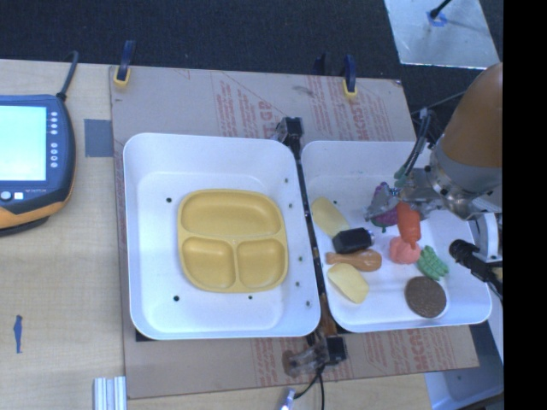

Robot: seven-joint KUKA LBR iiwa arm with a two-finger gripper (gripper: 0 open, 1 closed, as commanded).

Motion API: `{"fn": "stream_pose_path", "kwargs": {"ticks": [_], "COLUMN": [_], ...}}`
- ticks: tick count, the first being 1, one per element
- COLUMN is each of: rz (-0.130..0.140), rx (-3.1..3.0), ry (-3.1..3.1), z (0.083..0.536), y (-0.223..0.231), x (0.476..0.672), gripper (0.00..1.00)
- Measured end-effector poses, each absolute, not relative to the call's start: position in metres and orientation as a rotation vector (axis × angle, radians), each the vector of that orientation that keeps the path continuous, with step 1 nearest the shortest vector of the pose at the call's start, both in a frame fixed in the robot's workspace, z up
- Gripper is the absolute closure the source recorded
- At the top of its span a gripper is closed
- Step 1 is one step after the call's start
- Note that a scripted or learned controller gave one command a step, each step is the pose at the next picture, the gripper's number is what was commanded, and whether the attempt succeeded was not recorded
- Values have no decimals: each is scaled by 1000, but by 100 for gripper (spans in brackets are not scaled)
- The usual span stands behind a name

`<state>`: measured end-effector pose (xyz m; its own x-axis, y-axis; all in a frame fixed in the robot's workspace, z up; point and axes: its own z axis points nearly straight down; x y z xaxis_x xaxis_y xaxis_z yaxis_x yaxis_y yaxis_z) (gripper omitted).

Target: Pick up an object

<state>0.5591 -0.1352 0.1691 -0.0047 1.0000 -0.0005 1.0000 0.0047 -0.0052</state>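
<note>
Objects for picking: nine small items, all lying in the right bin [466, 314]. Positions are given from the black block [350, 240], which sits in the left half of that bin.

Camera view:
- Pale yellow piece [327, 216]: just up-left of the black block, nearly touching it.
- Orange-brown piece [359, 260]: directly below the black block, touching or nearly so.
- Yellow wedge [348, 282]: further below, just under the orange-brown piece.
- Purple item [387, 219]: up-right of the black block, partly covered by the gripper.
- Red-orange piece [409, 225]: right of the black block, beside the purple item.
- Salmon-pink piece [405, 251]: right of the black block, directly under the red-orange piece and touching it.
- Green piece [432, 265]: well right of the black block and a little lower.
- Brown round disc [425, 297]: down-right of the black block, below the green piece.
- Gripper [385, 202]: up-right of the black block, low over the purple item; apart or together cannot be told, and no item is seen held.
- Left bin [137, 229]: left of the black block, beside the right bin.
- Yellow divided plate [232, 239]: inside the left bin.
- Teach pendant [26, 161]: far left of the black block, on the bench.
</note>
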Motion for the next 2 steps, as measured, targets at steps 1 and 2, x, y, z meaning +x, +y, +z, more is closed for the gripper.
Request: {"fn": "stream_pose_path", "kwargs": {"ticks": [1,2], "rz": [-15,-18], "rx": [-2231,-2231], "ry": [-2235,-2245], "z": [109,124], "y": [-123,-124], "x": [534,537], "gripper": [0,100]}}
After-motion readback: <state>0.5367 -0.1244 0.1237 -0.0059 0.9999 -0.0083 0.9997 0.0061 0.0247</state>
